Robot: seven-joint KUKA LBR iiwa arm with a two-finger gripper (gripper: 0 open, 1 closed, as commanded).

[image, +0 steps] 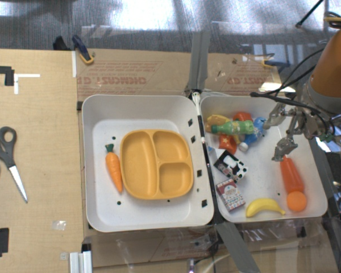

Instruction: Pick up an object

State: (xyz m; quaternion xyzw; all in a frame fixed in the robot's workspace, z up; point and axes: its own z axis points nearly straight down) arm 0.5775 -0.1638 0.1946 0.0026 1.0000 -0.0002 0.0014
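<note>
My gripper hangs over the right side of the right bin, just above the upper end of a red-orange cylinder. Its fingers look spread apart with nothing between them. An orange ball lies at the cylinder's lower end, and a yellow banana is to the ball's left. At the bin's far left are a green bottle, a yellow toy, a red piece and a blue piece. A black-and-white toy and a small printed box lie lower left.
The left bin holds a yellow divided plate and a carrot beside it. Scissors lie on the wooden bench at far left. A blue and yellow clip sits behind the bins. Cables run at the upper right.
</note>
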